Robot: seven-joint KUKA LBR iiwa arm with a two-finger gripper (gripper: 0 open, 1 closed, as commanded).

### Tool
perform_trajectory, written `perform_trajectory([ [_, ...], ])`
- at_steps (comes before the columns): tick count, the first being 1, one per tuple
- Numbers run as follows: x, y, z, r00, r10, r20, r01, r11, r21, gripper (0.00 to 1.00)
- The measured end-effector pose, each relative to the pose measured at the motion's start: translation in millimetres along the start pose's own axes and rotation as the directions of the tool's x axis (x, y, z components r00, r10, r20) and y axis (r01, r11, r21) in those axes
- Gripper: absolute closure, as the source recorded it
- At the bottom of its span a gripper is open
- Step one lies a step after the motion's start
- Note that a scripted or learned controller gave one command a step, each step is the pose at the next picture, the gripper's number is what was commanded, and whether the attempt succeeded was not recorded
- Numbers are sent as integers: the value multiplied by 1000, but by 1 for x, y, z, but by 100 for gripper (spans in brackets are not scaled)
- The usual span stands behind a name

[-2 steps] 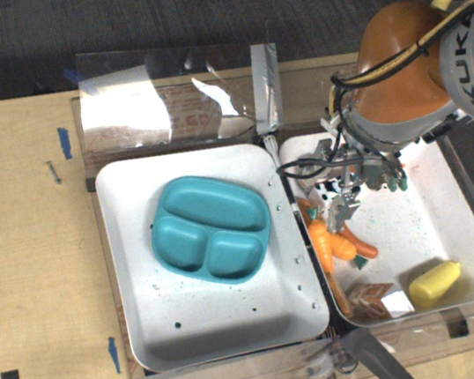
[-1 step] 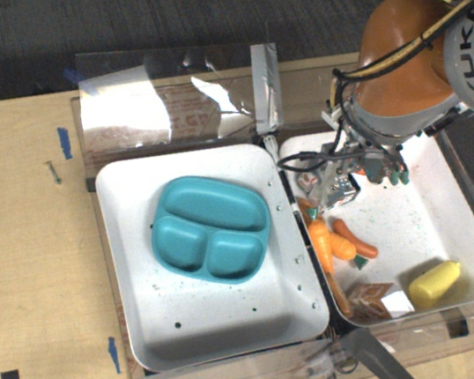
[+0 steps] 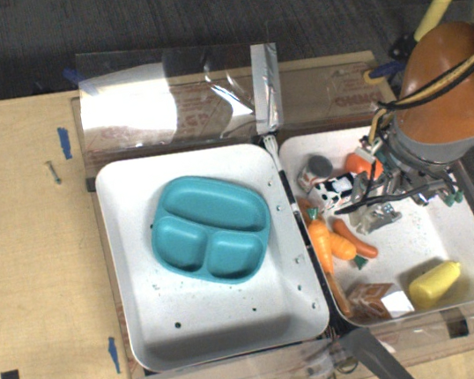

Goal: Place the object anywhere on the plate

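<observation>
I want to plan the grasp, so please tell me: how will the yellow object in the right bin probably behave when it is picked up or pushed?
The yellow object looks rounded and elongated, so it may roll sideways if pushed. Its smooth, slightly glossy surface could slip between fingers. It appears to be a solid toy, probably stiff and light. It lies apart from the carrots, giving room around it.

Smooth matt teal plastic plate (image 3: 211, 227), glossy white plastic bins (image 3: 130, 246), pale wooden bench (image 3: 30, 288).

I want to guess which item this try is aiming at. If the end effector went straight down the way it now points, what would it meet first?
Probably the bare floor of the right bin, just right of the carrots. The end effector hangs beside that pile, though depth is hard to judge.
</observation>
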State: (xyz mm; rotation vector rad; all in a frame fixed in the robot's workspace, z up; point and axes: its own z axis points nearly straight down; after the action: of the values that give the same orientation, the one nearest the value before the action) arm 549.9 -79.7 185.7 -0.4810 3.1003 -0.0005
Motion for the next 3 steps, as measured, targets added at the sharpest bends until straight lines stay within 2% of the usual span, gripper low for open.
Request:
perform_trajectory([
  [1,-40,-17,-38,935,-353,7,353,935,3,100],
  [2,-62,-9,-176,868,-497,11,497,868,11,100],
  [3,-113,-38,-211,686,-728,6,728,686,6,100],
])
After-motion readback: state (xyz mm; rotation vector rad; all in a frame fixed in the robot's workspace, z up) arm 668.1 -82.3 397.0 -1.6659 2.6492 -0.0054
